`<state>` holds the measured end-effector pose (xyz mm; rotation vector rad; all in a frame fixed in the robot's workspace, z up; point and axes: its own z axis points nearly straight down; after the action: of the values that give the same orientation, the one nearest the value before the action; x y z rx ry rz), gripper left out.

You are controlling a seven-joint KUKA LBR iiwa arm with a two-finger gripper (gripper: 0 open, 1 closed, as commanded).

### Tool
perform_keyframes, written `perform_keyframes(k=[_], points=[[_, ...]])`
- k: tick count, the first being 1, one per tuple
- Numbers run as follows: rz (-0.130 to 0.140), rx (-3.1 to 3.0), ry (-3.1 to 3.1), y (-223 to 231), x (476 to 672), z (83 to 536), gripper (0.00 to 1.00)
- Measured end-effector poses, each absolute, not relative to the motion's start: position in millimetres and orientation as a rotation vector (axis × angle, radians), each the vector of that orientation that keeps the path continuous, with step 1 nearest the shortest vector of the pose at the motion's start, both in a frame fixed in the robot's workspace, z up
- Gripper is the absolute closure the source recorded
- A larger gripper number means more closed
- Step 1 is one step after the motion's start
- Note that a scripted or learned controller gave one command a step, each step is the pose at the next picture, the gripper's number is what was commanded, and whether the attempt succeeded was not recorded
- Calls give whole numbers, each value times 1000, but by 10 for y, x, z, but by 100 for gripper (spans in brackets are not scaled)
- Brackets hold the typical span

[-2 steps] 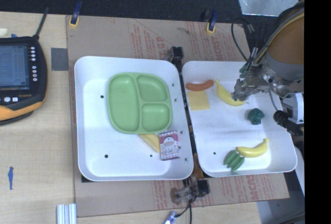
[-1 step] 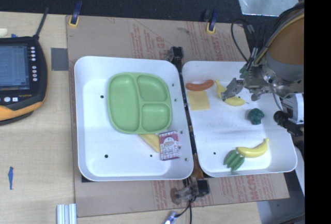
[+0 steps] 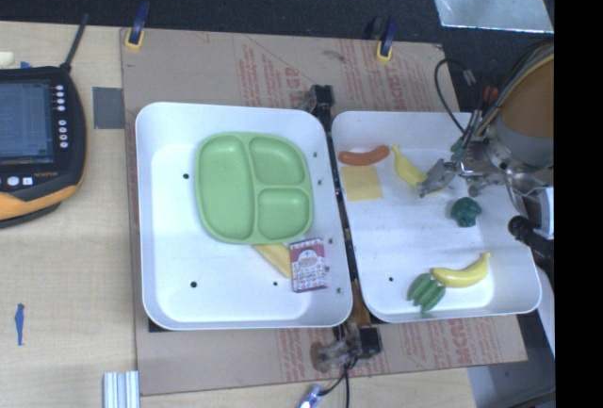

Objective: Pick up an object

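**Over the right bin, fingers spread**

In the right bin we see the gripper parted, grasping nothing, between a yellow wedge and green broccoli. The small carton's label we cannot read.

In the right bin, a toy hot dog sausage lies crosswise near the far left corner, orange-red and slim. Just in front of it a flat yellow cheese slice rests square on the floor. A small yellow wedge-shaped piece lies to the right of these, tilted. A dark green broccoli-like lump sits further right. Near the front wall, a yellow banana curves upward to the right, touching a green okra-like bunch at its left end.

In the left bin, a pale green divided plate lies flat, three compartments up. A yellow slice pokes from under its front edge, beside a small printed red-and-white packet.
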<state>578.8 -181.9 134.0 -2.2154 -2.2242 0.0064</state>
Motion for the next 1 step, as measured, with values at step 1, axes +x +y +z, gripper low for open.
perform_keyframes(k=[1], points=[[2,-2219,-2224,-2121,5796,1355,0]])
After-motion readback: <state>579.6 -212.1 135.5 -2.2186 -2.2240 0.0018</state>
